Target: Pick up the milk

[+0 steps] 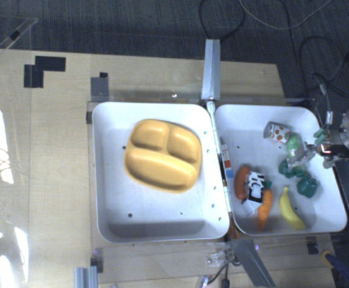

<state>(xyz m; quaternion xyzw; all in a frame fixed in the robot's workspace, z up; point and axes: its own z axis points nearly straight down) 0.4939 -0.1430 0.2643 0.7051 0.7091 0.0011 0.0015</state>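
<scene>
in the camera view, the milk (256, 186), a small black-and-white carton, lies in the right bin (336, 221) near its lower left, wedged between a sausage (241, 182) and a carrot (264, 207), so a clean grip looks awkward. the end effector (327, 146) sits at the bin's right rim, well apart from the milk; how it is set cannot be told. a banana (291, 209) lies nearby; the left bin (108, 221) holds bread (162, 155).
</scene>
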